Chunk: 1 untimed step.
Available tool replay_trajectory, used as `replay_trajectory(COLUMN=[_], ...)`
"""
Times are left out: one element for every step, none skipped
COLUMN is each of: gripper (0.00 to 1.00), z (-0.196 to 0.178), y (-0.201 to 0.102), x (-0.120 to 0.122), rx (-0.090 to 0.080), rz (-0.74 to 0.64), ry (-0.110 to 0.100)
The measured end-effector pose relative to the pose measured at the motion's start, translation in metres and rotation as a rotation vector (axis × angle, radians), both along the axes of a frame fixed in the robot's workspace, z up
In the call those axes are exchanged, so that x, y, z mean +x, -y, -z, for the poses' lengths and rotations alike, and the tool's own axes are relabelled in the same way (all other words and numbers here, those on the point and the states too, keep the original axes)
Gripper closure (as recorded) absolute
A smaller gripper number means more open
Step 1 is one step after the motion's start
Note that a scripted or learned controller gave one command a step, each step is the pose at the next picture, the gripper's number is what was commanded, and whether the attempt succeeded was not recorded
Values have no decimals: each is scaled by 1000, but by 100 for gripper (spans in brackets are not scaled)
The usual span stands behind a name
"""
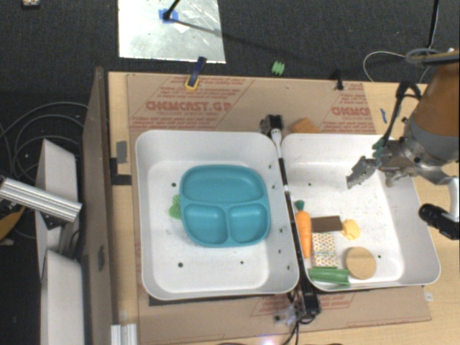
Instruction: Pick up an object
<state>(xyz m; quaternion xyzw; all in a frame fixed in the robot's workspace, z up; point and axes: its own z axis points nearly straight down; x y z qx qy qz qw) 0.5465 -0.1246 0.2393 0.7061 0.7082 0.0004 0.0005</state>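
Note:
The right bin [402,214] holds several toy foods near its front left: an orange carrot [304,232], a brown block [325,223], a small yellow piece [351,229], a patterned cracker [324,249], a tan round cookie [361,262] and a green pod [329,276]. My gripper [361,171] hangs over the back middle of the right bin, well behind the toys, and nothing shows between its fingers.
In the left bin [154,192] lies a blue divided plate [224,204] with a green piece [175,207] peeking out at its left edge. An orange object [305,126] rests on the bench behind the bins. Cables [43,131] lie on the floor at left.

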Motion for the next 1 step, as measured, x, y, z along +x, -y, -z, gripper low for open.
replay_trajectory(gripper=[0], z=[139], y=[-28], x=[10], rx=[3], rz=[-4], ry=[-9])
